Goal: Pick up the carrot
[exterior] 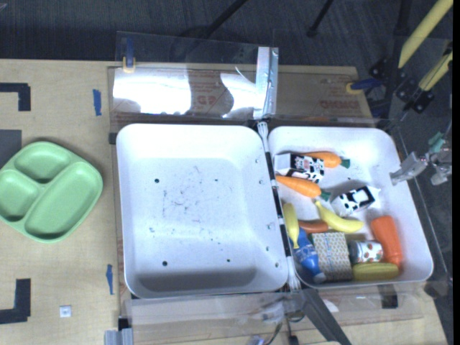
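A carrot (pixel 299 186) lies slantwise in the right bin (pixel 374 144), near its left wall, with its thick end toward the left. A second carrot-like orange piece with a green tip (pixel 325 159) lies just behind it, beside a black-and-white toy (pixel 307 166). My gripper (pixel 415 167) hangs over the bin's right rim, well to the right of both orange pieces and touching none of the objects.
The right bin also holds a banana (pixel 339 221), a thick orange piece (pixel 388 237), a second black-and-white toy (pixel 356 200), a sponge (pixel 332 254), a small can (pixel 368 251) and a blue item (pixel 307 261). The left bin (pixel 194 272) adjoins it. A green divided plate (pixel 47 190) sits far left.
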Controlling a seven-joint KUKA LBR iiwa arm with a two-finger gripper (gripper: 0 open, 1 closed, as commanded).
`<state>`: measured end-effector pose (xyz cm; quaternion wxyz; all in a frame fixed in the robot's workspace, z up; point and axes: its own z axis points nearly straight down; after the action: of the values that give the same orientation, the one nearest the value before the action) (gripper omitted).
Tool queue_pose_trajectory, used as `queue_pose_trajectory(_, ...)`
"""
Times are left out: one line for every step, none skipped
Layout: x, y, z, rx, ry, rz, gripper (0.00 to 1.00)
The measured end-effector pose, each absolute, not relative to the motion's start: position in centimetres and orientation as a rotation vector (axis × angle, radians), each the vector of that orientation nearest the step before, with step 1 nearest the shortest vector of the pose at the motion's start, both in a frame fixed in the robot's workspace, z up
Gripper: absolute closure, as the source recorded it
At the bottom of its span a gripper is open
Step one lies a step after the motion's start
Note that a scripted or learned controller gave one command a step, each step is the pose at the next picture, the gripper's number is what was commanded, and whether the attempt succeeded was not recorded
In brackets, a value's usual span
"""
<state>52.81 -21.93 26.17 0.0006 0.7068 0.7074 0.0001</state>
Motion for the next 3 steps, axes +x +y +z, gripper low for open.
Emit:
queue_pose_trajectory(48.7,-18.4,14.1,1.777,2.591,0.001,0.00)
queue_pose_trajectory(54.5,-16.8,13.6,1.463,2.775,0.002,0.00)
queue_pose_trajectory(58.5,-11.6,8.7,1.459,2.774,0.005,0.00)
